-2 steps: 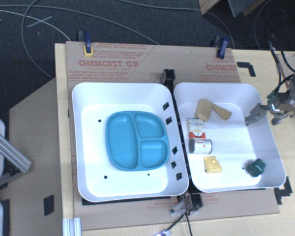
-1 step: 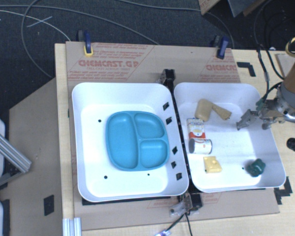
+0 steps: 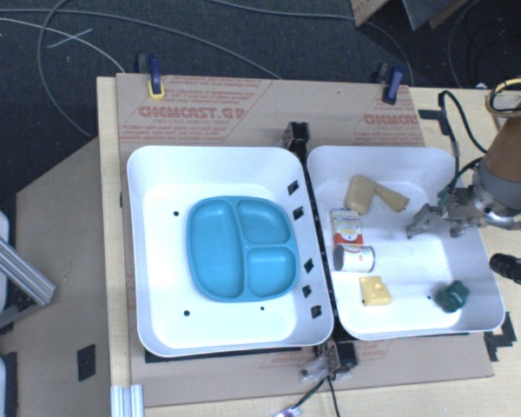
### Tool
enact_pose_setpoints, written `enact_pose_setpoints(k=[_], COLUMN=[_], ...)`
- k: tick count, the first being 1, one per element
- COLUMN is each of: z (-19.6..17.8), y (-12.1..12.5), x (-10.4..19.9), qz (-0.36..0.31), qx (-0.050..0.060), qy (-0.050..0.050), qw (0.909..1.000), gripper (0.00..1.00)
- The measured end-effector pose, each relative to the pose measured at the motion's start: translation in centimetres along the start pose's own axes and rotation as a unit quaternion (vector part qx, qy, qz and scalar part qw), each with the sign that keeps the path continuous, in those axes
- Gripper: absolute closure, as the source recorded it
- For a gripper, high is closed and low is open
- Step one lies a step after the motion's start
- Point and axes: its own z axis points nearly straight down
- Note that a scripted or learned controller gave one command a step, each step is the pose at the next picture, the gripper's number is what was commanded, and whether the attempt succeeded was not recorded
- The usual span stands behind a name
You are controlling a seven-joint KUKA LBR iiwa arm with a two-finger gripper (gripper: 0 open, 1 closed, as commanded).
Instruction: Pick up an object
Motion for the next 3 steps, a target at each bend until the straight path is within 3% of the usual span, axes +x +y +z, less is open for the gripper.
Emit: enact_pose_setpoints(k=[1,3], z=[-1.3,-12.2], y=[0.1,0.1], x=[0.0,0.3], qz=[0.0,0.0], qx=[-0.002,-0.006], qy=[-0.001,-0.003], qw=[1.0,1.0], gripper=[1.0,1.0])
